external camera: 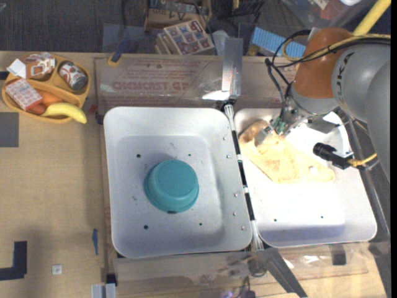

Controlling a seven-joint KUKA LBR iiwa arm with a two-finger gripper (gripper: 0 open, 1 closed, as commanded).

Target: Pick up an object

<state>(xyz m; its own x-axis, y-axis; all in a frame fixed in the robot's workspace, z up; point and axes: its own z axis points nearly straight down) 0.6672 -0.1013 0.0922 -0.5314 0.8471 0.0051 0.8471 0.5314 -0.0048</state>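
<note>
I see pale yellow cloth [286, 161] lying flat in right bin [316, 225], upper half, directly under and just left-below gripper [277, 129]. Small tan object [252, 131] just left of gripper, touching cloth's upper corner near bin wall. Gripper low over cloth's top corner; whether it grips anything I cannot tell. Teal bowl [172, 185], upside down, well left of gripper, mid left bin [124, 135]. Far left on tabletop [49, 191]: yellow tray [12, 98] with banana [66, 111] and cans.
</note>
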